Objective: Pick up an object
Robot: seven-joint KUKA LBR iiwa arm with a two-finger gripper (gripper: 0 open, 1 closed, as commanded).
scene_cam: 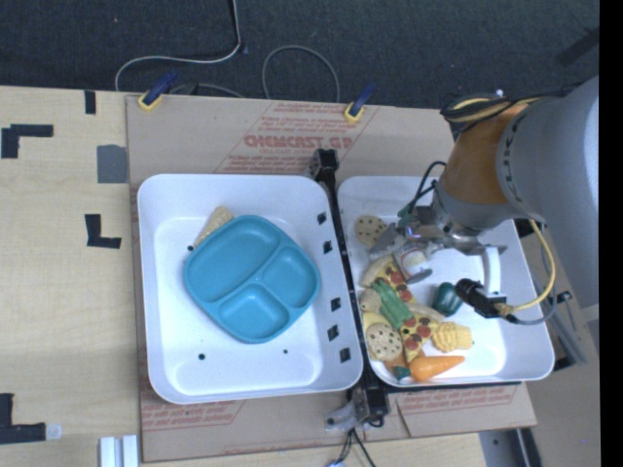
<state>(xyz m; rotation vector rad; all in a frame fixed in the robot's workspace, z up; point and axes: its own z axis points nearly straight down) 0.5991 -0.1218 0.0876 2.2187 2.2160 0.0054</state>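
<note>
My gripper hangs low over the right bin, above a heap of toy food. The heap holds a round cookie, a green pickle-like piece, a chocolate-chip cookie, a yellow corn cob, an orange carrot and a dark green piece. The fingers point down-left into the upper part of the heap, near a pale piece. I see no item lifted clear of the heap.
The left bin holds a blue divided plate with a tan cracker-like piece tucked under its upper left edge. A black divider separates the bins. The arm's grey and orange body covers the right bin's upper right corner.
</note>
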